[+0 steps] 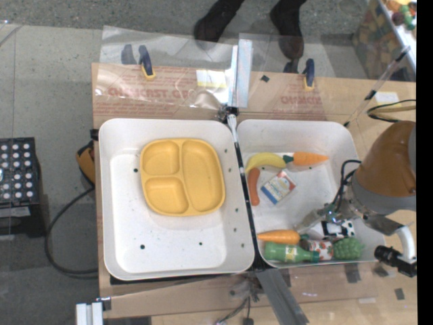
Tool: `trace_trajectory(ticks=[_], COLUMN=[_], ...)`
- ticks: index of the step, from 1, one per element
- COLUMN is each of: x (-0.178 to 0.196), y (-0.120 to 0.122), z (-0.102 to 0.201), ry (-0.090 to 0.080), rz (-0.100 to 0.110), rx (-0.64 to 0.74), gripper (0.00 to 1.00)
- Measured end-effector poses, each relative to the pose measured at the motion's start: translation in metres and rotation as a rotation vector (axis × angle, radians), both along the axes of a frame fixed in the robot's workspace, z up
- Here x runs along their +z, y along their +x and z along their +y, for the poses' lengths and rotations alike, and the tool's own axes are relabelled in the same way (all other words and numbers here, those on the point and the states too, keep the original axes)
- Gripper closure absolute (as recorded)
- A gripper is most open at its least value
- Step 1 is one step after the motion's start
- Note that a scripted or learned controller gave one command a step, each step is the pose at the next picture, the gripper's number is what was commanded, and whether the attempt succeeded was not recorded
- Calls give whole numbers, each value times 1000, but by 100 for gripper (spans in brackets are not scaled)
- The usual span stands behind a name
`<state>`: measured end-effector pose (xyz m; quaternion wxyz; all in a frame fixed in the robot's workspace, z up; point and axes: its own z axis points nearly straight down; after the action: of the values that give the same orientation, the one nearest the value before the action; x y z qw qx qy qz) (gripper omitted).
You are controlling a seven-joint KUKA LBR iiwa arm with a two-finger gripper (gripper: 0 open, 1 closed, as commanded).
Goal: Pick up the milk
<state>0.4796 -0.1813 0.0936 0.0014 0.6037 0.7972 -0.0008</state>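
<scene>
The milk (277, 186) is a small white carton with blue and red print. It lies tilted near the middle of the right bin (342, 135), just below the banana. My gripper (330, 221) hangs low over the bin's front right area, to the right of and nearer than the carton, and apart from it. The grey wrist and orange band (391, 161) hide the bin's right side. Nothing can be seen held in the gripper.
In the right bin lie a banana (265, 160), two carrots (310, 158) (279, 236), a red sausage (254, 185), a green bottle (291, 252), a broccoli (348, 248) and a small black-and-white item (336, 230). The left bin (122, 249) holds a yellow divided plate (183, 176).
</scene>
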Motion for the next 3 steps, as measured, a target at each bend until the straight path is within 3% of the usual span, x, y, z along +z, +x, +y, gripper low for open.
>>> trace_trajectory(ticks=[1,2,3], x=[11,10,33], y=[2,1,-1], z=[-1,-1,1], ry=[-3,-1,3], rz=[-8,-4,2], rx=[-2,-3,67], gripper=[100,0,0])
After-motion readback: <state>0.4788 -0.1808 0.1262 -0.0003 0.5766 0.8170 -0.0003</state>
